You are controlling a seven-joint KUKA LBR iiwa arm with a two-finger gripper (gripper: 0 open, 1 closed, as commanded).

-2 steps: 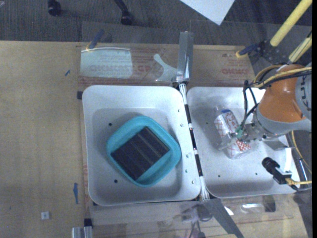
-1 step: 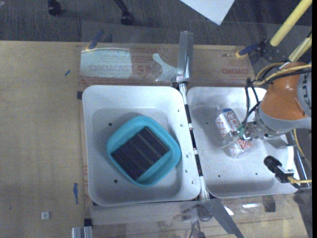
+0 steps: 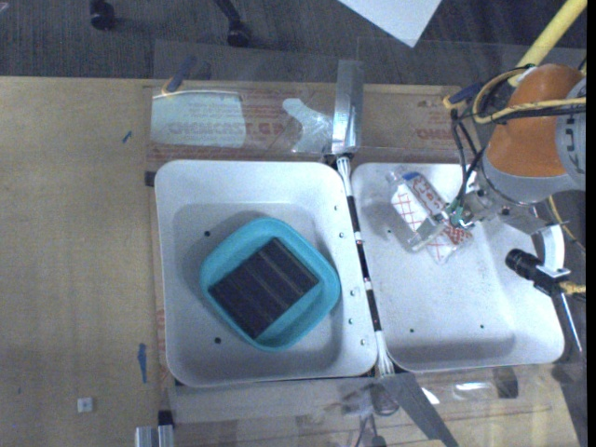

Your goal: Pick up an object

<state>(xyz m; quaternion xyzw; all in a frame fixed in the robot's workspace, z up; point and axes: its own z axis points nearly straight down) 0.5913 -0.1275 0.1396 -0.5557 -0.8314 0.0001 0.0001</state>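
Two bins on the bench [image 3: 74,250]. Right bin [image 3: 466,343] holds a clear red-patterned packet [image 3: 414,208], upper centre; tool [image 3: 445,223] touches its right end, state indeterminate. Judged light, crinkly, slippery; best pinched across the narrow middle. Left bin [image 3: 186,194] holds a teal dish [image 3: 270,282].

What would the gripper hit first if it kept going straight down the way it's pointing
Most likely the clear red-and-white packet in the right bin. The gripper sits right over it, though height above it is unclear from this slanted view.
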